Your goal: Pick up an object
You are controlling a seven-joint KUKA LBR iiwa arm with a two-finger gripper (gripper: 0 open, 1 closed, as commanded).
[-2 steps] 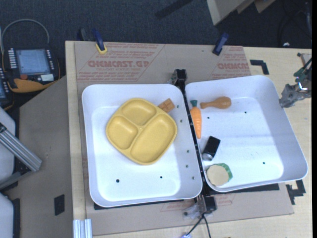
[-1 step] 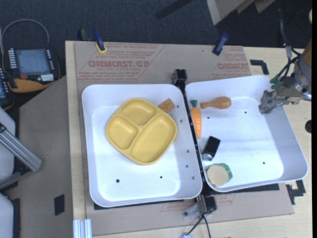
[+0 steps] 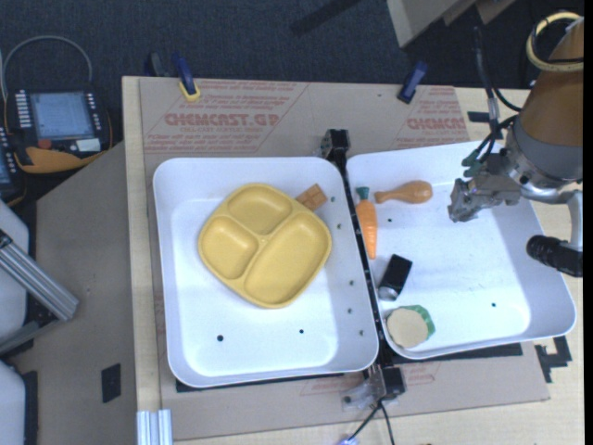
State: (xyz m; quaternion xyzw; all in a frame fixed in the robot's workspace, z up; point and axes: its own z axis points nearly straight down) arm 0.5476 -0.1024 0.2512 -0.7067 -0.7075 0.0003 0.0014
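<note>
Grey arm with orange band, black cables

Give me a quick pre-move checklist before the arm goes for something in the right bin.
1. Gripper over the right bin: ok, it sits near the bin's upper right part.
2. Nothing between the fingers: cannot tell, they are too small and blurred.
3. Targets within the bin: ok, wooden pestle, carrot, black block and round green-rimmed piece all lie there.
4. Nearest target free: ok, the pestle lies apart from the gripper.
5. Carrot clear of the bin wall: not ok, it hugs the left wall.
6. Left bin out of the path: ok, yellow divided plate lies there.
</note>
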